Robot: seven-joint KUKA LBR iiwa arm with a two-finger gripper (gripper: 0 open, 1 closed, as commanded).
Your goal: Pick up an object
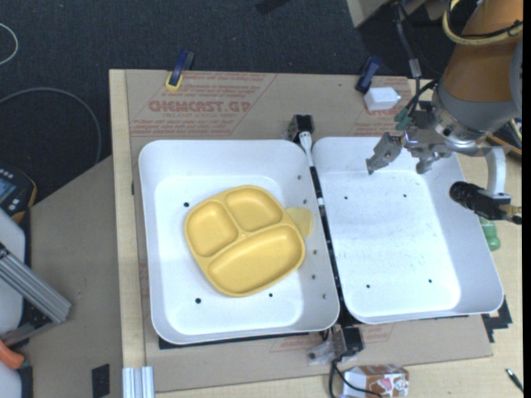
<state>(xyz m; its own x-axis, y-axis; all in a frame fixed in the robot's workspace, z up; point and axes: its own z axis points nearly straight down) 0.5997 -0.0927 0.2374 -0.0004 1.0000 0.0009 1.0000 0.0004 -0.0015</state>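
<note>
Gripper (401,157), fingers spread and holding nothing, above the right bin (465,297); it should cross to the yellow divided plate (243,239) and pinch its rim.

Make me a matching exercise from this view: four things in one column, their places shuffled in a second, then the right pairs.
Things:
1. yellow divided plate
2. gripper
3. blue-and-yellow clamp
4. small white block

Places:
A. on the board's far edge, beyond the left bin
B. lying in the left bin
C. on the board beyond the right bin, beside a blue clamp
D. over the right bin's far end, fingers open with nothing between them

Pairs: 1-B, 2-D, 3-A, 4-C
</note>
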